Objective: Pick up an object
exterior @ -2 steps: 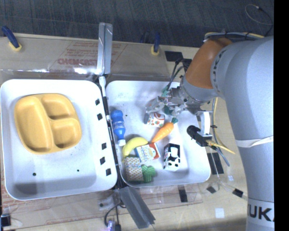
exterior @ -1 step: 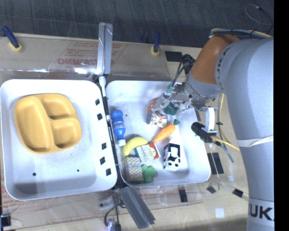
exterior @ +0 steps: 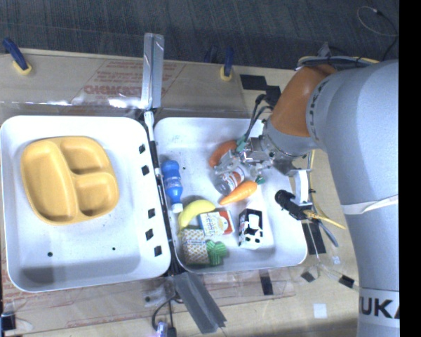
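While the claw (exterior: 240,161) is hovering low in the right bin (exterior: 284,255), its opening impossible to tell, the carrot (exterior: 238,192) is lying just near of it, long axis slanting left-near to right-far.

A light wooden table (exterior: 70,72) is lying under clear plastic sheeting (exterior: 112,93) bearing faded red print. Blue clamps (exterior: 15,53) are gripping its far edge. Dark carpeted floor (exterior: 196,9) is showing beyond it. Black tape patches (exterior: 256,84) are sitting on the tabletop. Even overhead light is falling throughout.
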Available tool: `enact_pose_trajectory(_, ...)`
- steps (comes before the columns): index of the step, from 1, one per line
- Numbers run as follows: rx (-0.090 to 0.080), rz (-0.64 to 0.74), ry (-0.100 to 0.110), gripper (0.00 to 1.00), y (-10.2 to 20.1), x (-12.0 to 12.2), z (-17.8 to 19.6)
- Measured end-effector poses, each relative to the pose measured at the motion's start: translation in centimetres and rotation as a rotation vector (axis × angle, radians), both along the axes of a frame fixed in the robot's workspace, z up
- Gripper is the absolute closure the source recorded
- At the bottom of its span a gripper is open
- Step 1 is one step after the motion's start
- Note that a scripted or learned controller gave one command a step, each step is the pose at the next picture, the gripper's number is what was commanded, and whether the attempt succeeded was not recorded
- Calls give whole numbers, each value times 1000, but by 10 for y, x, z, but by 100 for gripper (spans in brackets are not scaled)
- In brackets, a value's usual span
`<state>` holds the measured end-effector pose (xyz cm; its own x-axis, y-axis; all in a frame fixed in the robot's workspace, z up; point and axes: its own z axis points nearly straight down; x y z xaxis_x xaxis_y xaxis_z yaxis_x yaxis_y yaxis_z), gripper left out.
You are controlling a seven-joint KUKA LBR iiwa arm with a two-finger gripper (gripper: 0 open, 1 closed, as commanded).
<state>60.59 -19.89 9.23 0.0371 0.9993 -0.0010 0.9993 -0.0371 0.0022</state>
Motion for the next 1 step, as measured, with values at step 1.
enact_pose_trajectory(1, 0, 5, 0, 100, 1, 1, 9)
